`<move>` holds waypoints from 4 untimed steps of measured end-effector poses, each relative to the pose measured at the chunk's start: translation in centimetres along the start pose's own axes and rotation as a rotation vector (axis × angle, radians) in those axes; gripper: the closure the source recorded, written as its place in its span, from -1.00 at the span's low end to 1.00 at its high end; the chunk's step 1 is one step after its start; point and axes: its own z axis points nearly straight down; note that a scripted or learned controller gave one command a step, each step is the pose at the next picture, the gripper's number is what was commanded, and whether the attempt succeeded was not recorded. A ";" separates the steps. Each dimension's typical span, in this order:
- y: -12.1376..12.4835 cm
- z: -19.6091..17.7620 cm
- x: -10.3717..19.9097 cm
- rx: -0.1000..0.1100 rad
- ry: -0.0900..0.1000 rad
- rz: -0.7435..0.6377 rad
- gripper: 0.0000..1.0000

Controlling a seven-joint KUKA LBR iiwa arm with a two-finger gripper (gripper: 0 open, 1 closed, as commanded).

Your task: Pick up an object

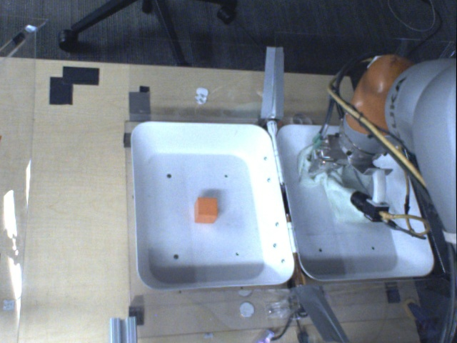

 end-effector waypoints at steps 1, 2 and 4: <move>0.2 -3.1 0.6 0.010 0.000 0.046 -1.00; -1.1 0.5 -0.3 -0.008 0.000 0.045 -1.00; 4.7 -8.5 1.6 0.011 -0.002 0.257 1.00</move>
